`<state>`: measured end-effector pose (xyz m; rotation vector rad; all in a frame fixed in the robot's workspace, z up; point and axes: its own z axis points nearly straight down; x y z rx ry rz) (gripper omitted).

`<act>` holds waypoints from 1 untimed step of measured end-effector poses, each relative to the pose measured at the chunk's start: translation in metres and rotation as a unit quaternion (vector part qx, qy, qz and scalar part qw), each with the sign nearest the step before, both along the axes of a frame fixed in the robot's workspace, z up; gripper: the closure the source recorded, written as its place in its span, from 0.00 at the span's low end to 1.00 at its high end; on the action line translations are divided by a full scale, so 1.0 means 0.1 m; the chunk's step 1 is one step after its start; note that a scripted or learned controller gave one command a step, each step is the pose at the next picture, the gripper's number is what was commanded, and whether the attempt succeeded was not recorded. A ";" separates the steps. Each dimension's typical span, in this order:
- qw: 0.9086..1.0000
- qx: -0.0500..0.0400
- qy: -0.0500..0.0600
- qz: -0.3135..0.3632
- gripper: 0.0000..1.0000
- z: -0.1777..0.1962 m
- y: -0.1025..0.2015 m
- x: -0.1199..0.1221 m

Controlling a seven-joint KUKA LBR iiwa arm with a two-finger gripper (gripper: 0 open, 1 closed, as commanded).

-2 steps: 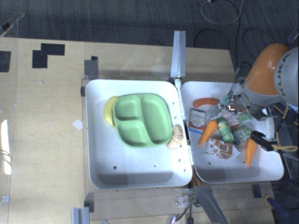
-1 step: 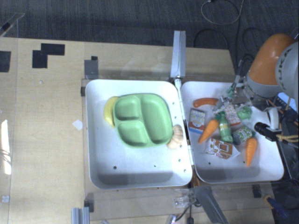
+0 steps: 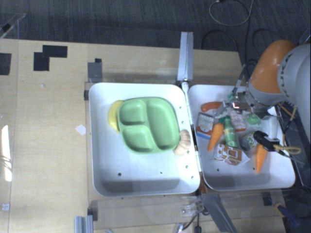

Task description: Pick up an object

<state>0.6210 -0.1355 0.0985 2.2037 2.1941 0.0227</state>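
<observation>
The pincer [image 3: 236, 104], its state impossible to tell, hangs over the right bin [image 3: 286, 178], a toy carrot [image 3: 215, 136] slanting lengthwise just below-left.

i can't make out the gripper [image 3: 236, 104] fingers — they're lost in the clutter of the right bin [image 3: 282, 178]. the arm [image 3: 286, 74] runs off the right edge. a yellow thing [image 3: 113, 115] sits mostly hidden under the green tray [image 3: 148, 124] — i can't identify it. the packet [image 3: 228, 154] print is too small to read.
</observation>
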 end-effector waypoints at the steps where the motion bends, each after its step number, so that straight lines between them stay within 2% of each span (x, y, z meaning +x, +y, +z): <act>1: 1.000 0.001 -0.002 -0.006 0.00 0.00 0.20 -0.24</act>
